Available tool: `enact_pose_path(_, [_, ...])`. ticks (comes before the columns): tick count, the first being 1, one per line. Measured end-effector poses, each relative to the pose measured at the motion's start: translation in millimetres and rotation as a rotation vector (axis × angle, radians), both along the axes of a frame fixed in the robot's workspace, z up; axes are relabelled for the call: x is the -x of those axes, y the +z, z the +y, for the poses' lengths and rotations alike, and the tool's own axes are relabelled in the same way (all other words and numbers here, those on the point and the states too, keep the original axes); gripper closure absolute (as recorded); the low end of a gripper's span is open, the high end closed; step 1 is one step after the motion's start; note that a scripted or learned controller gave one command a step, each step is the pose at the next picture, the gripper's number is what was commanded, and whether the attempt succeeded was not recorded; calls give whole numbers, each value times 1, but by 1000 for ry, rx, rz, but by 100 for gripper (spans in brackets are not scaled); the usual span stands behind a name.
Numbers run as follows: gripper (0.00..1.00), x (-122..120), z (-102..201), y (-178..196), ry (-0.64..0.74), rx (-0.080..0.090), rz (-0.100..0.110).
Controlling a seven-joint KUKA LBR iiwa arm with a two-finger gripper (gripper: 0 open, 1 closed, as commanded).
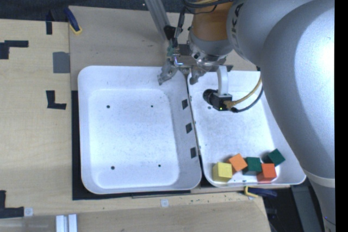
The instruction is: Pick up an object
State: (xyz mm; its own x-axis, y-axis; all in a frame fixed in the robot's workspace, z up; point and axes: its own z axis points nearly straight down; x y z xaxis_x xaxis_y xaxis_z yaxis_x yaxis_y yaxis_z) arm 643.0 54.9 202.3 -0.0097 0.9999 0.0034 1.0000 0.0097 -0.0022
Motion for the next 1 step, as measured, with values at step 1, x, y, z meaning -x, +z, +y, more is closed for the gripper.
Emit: enact_pose_path(1, [0,39,-18,5,-9,5,2])
